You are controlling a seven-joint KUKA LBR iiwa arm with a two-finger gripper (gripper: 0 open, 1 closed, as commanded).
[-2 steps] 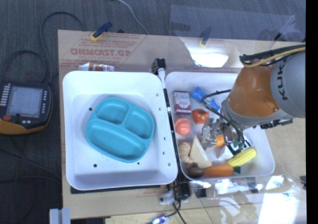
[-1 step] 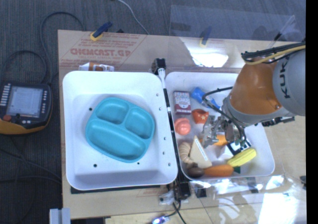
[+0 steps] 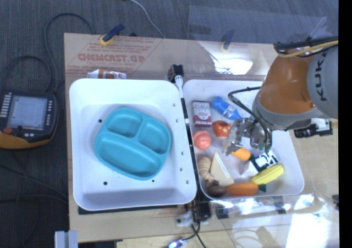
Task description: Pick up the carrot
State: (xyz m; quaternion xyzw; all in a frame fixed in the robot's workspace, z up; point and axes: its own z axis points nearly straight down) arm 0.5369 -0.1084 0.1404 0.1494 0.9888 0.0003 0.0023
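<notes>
- The carrot point(image 3: 241, 189) lies flat near the front wall of the right bin point(image 3: 291, 156), its dark end touching a brown item point(image 3: 215, 189); lying lengthwise like this, it offers its narrow width to a grasp from above.
- The gripper point(image 3: 240, 141) hangs over the middle of that bin, above a small orange piece point(image 3: 241, 154), with the carrot nearer the front edge and apart from it.
- Whether the claw is spread or closed I cannot tell: the metal parts blur together at this angle, and nothing can be made out between them.
- A corn cob point(image 3: 268, 174) rests just beside the carrot's orange end, and a pale wedge point(image 3: 221, 170) sits just behind it, so a descent would probably need care.
- The left bin point(image 3: 82, 131) holds a blue divided plate point(image 3: 133, 141), well apart from the work.
</notes>
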